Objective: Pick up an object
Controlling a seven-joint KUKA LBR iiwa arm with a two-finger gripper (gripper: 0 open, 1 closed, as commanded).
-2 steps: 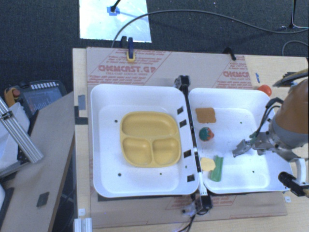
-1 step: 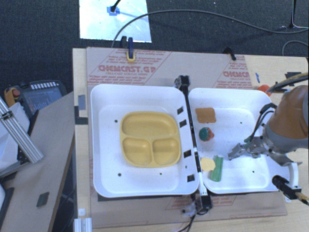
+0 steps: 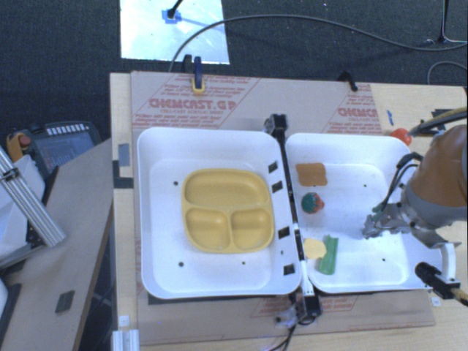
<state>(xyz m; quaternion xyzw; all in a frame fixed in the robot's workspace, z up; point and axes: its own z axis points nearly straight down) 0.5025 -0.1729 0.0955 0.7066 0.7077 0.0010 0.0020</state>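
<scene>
We see the end effector (image 3: 373,227) low in the right bin (image 3: 395,273), nothing visibly held; its state we cannot tell. The ball (image 3: 312,202), brown pad (image 3: 311,174) and green block (image 3: 328,255) lie apart from it, beyond its tip. Pickup remains undone.

We see two shallow white bins side by side on the worktop (image 3: 121,218), which is lined with printed cardboard (image 3: 219,101). The left bin (image 3: 157,159) holds a yellow divided tray (image 3: 223,210). A silver sheet (image 3: 172,20) lies on the dark floor beyond. At the far left we note a handheld control pendant (image 3: 62,148) and an aluminium rail (image 3: 29,203).
</scene>
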